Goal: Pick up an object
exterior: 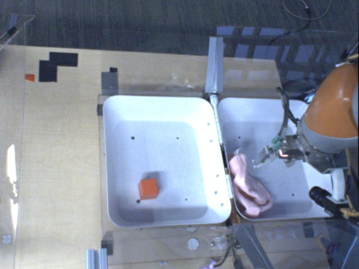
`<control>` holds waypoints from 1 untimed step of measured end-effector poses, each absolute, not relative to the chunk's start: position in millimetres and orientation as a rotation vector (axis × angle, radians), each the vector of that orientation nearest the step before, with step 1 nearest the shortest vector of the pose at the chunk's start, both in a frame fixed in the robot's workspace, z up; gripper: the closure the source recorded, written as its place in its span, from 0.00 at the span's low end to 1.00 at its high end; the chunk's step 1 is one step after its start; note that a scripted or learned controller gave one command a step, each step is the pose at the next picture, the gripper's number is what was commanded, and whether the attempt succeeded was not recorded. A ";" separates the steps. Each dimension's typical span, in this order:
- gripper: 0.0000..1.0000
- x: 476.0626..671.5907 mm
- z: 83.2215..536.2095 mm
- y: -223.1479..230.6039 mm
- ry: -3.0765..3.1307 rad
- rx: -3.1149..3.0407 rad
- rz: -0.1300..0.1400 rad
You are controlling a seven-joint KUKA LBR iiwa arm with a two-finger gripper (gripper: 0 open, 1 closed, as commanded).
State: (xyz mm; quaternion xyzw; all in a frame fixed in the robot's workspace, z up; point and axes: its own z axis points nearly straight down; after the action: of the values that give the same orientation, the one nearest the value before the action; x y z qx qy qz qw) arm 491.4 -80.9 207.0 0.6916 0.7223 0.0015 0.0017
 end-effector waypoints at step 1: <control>0.00 525.4 96.8 -84.7 2.272 2.157 0.012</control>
State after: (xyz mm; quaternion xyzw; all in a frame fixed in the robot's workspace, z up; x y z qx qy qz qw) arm 525.4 -84.7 96.8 0.6884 0.7253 0.0037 0.0044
